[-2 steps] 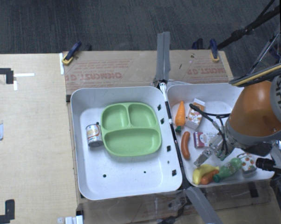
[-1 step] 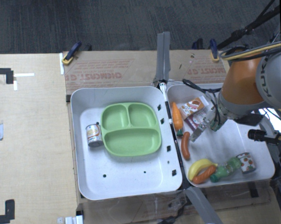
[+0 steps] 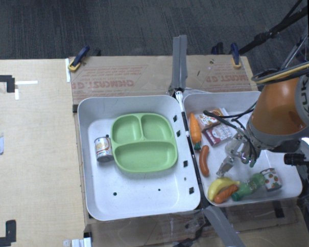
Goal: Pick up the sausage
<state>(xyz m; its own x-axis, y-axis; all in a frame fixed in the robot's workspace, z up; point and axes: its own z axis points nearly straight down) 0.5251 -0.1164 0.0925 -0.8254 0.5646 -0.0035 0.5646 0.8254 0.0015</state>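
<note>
End effector [image 3: 233,160] hangs with fingers spread, holding nothing, just right of the sausage [image 3: 203,160] in the right bin [image 3: 295,191]

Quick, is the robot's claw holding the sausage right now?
Gripper: over the right bin, close to the sausage but not holding it; open or shut cannot be told.

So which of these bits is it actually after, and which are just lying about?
Part of the job:
- sausage, lying in the right bin near its left wall
- claw, hanging just right of the sausage

Just lying about:
- carrot
- banana
- green plate and small can in the left bin
- packet
</note>
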